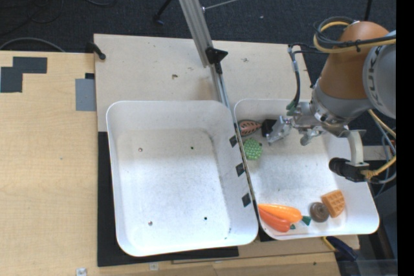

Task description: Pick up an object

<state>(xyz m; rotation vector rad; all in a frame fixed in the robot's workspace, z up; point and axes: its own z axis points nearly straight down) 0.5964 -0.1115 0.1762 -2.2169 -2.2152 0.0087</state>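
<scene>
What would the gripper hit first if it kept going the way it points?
Probably the brown oval object near the divider, just ahead of the gripper; the green ball sits slightly below that line. Depth is uncertain.

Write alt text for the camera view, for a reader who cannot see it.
A grey arm reaches from the right, its gripper low over the right bin, near a brown object and a green ball. A carrot, a brown disc and an orange waffle piece lie along that bin's near edge, beside the left bin.

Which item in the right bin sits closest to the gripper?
The brown item at the bin's far left corner, just left of the gripper. The green ball lies a little nearer the camera; the carrot, waffle and dark disc lie along the near edge.
</scene>
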